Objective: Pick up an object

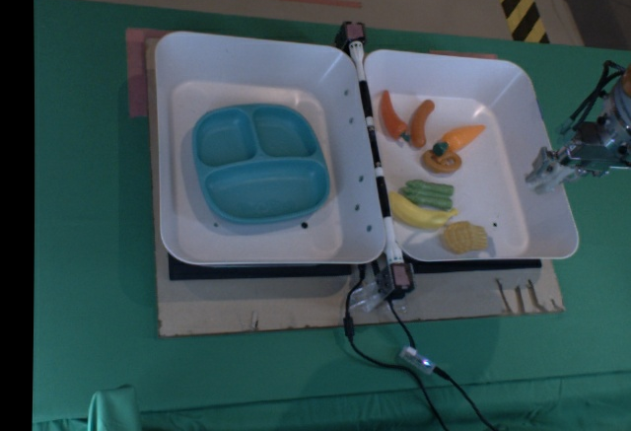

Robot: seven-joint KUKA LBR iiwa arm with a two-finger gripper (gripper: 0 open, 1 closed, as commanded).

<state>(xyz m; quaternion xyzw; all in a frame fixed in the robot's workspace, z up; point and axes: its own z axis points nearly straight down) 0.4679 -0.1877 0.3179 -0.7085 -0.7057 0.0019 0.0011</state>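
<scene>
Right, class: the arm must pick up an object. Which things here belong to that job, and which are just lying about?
Belongs to the job:
gripper
carrot
sausage
banana
green beans
corn piece
right bin

Just lying about:
blue divided plate
left bin
cable
cardboard sheet

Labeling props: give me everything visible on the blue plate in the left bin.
The blue plate is a teal, plastic-looking divided dish with rounded corners: two small compartments along its far side, one wide compartment along the near side, all bare. It lies flat, slightly rotated, on the floor of the left bin, touching nothing else.
</scene>
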